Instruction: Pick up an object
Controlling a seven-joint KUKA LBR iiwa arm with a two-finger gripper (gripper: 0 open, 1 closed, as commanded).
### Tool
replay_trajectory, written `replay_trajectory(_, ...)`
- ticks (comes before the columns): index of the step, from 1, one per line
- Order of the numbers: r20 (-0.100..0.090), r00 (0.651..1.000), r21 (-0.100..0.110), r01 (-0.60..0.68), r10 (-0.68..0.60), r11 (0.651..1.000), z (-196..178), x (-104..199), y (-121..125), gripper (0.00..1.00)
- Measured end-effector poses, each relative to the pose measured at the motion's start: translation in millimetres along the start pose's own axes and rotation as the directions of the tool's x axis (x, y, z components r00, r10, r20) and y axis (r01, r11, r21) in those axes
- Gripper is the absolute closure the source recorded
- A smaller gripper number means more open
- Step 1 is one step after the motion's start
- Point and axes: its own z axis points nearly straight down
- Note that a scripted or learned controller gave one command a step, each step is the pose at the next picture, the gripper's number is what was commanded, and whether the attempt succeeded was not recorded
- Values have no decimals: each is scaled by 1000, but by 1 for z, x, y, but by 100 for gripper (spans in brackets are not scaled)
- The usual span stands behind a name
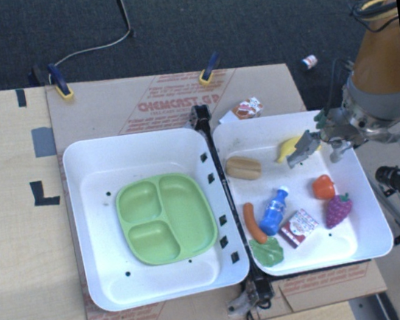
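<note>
The right bin [361,243] holds several toy foods. A tan bread roll [243,167] lies at its upper left, and a yellow banana [286,150] lies near the top middle. Lower down are an orange-red pepper [324,187], purple grapes [338,209], a blue bottle [273,211], an orange carrot [250,219], a green leafy piece [268,252] and a red-and-white box [298,228]. My gripper [305,149] hangs over the bin's upper right, right beside the banana and partly covering its right end. I see nothing held in it.
The left bin [86,172] carries a green divided tray [167,217]. A small red-and-white wrapped item [249,108] lies on the cardboard behind the right bin. Yellow clamps [209,69] hold the cardboard at the back edge. The arm's wrist [380,91] stands over the right rim.
</note>
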Motion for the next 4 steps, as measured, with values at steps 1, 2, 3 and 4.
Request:
replay_trajectory(1,0,1000,1,0,0,1000,34,7,97,0)
replay_trajectory(2,2,1000,2,-2,2,1000,76,-40,84,0)
replay_trajectory(3,5,1000,-17,1,-1,1000,157,-32,124,0)
replay_trajectory(4,6,1000,-16,2,-2,1000,157,-32,124,0)
